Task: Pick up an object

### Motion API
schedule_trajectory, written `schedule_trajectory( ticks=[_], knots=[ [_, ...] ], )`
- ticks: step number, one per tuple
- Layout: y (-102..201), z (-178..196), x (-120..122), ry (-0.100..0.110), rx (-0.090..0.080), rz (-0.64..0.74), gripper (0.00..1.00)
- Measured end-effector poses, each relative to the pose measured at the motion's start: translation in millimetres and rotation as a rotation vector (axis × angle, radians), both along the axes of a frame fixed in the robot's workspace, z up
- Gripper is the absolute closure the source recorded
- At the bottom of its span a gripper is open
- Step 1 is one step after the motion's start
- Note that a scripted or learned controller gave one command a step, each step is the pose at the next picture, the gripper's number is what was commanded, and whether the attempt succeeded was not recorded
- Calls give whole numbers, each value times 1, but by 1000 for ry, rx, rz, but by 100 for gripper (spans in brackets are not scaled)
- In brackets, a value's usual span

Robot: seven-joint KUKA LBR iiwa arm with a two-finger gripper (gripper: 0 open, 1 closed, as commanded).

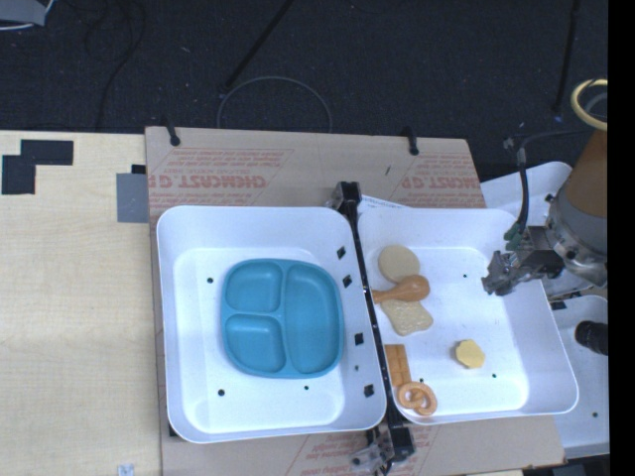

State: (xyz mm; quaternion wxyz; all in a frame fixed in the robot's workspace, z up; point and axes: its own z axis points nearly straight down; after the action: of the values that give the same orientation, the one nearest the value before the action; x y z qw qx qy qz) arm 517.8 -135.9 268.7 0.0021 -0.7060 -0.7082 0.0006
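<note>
Camera view: pincer (496, 278) at right bin's (541, 390) far-right edge (fingers' spread impossible to tell), nearest food a yellow round piece (470, 354) lying down-left of it.

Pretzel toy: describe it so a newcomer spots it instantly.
Look in the right bin, down at its near-left corner. The pretzel lies there just below an orange stick-shaped piece; it is the one looped, twisted item with holes through it.
</note>
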Motion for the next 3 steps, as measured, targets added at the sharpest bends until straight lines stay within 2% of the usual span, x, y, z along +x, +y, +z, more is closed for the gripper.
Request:
schedule_trajectory(
  ticks=[1, 3],
  knots=[
    [44, -15, 4, 0, 0, 0, 100],
    [159, -23, -1, -1, 0, 1, 100]
  ],
)
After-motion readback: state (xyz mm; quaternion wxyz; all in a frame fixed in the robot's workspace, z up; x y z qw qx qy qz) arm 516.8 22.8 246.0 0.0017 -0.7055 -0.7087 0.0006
